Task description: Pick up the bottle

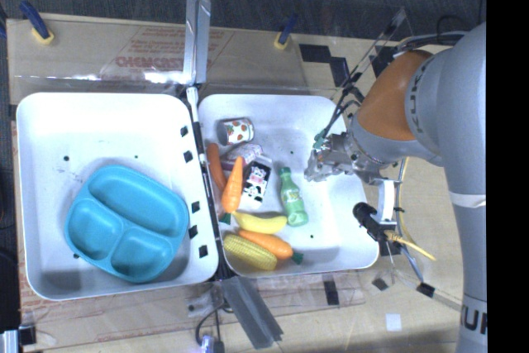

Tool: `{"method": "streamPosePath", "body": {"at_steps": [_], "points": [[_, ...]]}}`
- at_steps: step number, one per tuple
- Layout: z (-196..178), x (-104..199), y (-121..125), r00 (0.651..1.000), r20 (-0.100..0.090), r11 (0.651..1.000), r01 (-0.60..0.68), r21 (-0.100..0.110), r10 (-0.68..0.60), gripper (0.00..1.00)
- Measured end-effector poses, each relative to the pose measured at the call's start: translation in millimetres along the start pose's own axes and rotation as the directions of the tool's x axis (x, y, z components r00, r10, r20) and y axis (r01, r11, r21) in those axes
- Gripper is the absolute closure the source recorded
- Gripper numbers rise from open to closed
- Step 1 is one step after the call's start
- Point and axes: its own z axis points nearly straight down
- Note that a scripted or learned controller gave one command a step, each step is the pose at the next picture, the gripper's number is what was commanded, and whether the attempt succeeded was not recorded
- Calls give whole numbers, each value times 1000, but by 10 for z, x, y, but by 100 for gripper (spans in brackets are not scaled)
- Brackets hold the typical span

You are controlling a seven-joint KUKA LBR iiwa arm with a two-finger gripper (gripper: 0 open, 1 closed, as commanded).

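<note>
A small green bottle (pixel 292 197) with a white label lies in the right bin (pixel 331 116), its cap toward the back, just right of a black-and-white carton. My gripper (pixel 324 159) hangs over the right part of the same bin, a little to the right of and behind the bottle, apart from it. Nothing shows between it and the bottle.
Beside the bottle lie a milk carton (pixel 257 180), two carrots (pixel 232 184), a banana (pixel 260 221), a corn cob (pixel 248 252), another carrot (pixel 268 243) and a small can (pixel 236 131). The left bin (pixel 50 120) holds a blue divided plate (pixel 124 221).
</note>
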Motion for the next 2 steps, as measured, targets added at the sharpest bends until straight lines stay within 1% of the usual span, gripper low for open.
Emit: {"method": "streamPosePath", "body": {"at_steps": [1,2], "points": [[0,1,0,1000,0,1000,0,0,0,0],[325,444,-254,984,-16,984,178,29,-177,0]]}}
